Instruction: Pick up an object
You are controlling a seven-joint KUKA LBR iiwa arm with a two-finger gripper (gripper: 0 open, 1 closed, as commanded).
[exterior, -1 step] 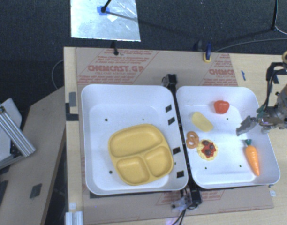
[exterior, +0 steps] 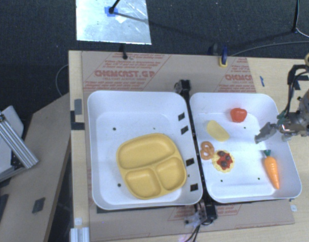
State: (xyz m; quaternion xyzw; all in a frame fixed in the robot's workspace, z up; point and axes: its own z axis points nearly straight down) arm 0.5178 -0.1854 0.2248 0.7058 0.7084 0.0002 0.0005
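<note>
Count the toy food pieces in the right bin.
5: tomato at back, pale yellow piece mid-left, pretzel at left wall, small pizza beside it, carrot front right.

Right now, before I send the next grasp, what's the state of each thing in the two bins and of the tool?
Yellow tray: flat in the left bin, compartments bare.
Tomato: loose in the right bin, far side.
Yellow piece: lying flat.
Pretzel: flat, beside the pizza.
Pizza: flat.
Carrot: on its side, green end toward the tool.
Tool: over the right bin, nothing between its fingers.
</note>
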